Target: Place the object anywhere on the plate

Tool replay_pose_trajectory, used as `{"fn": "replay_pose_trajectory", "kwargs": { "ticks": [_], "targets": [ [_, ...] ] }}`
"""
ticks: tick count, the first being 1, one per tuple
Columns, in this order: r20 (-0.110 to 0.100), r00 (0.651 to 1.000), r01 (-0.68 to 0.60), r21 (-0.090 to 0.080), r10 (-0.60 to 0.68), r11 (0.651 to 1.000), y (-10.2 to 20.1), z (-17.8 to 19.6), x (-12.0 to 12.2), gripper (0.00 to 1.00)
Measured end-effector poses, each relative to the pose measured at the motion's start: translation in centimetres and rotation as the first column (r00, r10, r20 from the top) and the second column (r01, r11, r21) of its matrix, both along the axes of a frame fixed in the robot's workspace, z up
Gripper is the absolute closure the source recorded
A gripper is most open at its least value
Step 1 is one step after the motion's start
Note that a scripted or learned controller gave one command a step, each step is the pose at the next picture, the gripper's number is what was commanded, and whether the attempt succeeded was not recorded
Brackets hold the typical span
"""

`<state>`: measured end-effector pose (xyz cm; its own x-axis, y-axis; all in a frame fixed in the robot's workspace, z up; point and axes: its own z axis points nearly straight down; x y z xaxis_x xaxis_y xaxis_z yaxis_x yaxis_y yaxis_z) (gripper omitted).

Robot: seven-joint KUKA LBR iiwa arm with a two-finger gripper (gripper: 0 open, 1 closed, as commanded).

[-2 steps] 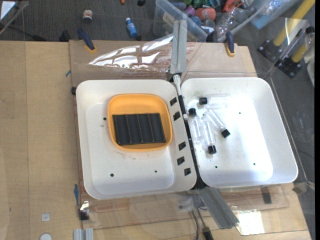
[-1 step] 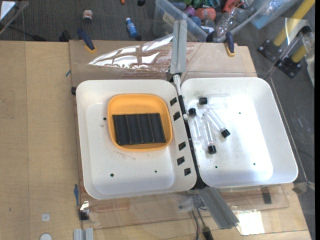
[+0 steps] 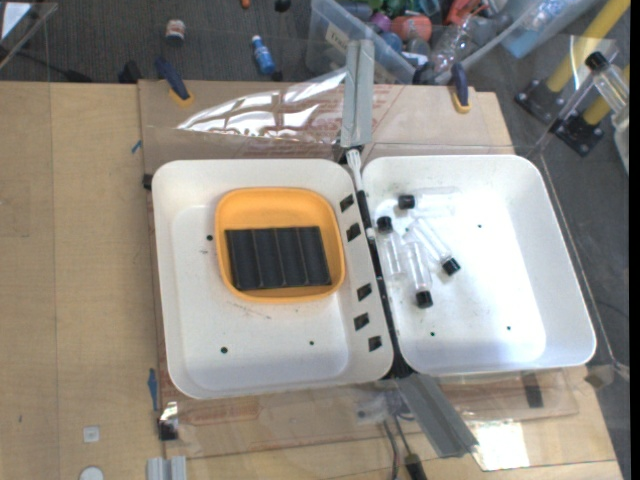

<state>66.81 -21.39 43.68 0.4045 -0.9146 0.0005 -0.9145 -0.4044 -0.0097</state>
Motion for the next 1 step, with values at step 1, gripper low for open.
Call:
{"fn": "replay_pose_trajectory", "kwargs": {
  "ticks": [1],
  "targets": [
    [-0.004,0.960,-0.281,-0.001,0.281,0.960,1.28,-0.04,-0.06,1.00]
  ]
}}
